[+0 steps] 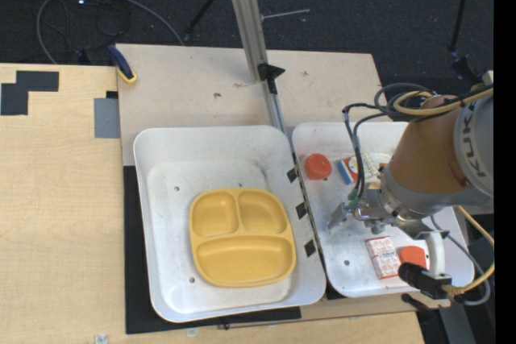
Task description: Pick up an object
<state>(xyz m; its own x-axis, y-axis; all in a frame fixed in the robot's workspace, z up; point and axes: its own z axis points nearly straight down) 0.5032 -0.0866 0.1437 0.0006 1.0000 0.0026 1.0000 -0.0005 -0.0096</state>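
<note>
Camera view | tool (348, 213) down in right bin (339, 274) | grip state: cannot tell | yellow plate (240, 238) in left bin (161, 197)

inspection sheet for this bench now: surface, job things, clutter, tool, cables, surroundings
surface: left bin and right bin, white, side by side on a wooden bench
job's things: yellow plate in left bin; orange cap, red-and-white packet and printed card in right bin
clutter: blue-and-yellow handle on the bench behind the bins
grippers: tool low over right bin, between cap and packet; nothing visibly held
cables: black cables on the dark floor behind
surroundings: metal post rising behind the bins
</note>
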